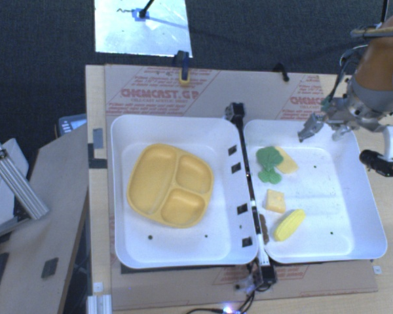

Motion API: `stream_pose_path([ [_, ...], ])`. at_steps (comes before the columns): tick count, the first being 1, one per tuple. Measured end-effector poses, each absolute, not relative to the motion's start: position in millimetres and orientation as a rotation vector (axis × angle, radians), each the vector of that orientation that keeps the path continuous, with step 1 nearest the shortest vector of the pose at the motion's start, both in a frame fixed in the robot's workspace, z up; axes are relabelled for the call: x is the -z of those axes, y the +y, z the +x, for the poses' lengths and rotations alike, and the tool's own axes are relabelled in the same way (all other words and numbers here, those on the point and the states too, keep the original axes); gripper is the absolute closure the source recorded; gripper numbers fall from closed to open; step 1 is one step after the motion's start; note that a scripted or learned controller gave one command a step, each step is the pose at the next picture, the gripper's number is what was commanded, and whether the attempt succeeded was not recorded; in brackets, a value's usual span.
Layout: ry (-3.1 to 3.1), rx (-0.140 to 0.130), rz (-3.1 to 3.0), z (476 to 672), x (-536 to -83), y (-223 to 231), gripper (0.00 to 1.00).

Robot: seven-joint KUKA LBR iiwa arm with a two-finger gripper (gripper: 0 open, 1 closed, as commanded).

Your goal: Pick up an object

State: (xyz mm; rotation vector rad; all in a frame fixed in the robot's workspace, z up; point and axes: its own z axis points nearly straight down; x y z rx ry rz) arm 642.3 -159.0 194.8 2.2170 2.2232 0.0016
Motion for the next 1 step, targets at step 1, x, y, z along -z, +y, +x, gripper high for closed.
stream_pose_path([
  [1,2.224,-0.006,2.211,643.4,-206.2,-159.0,1.00],
])
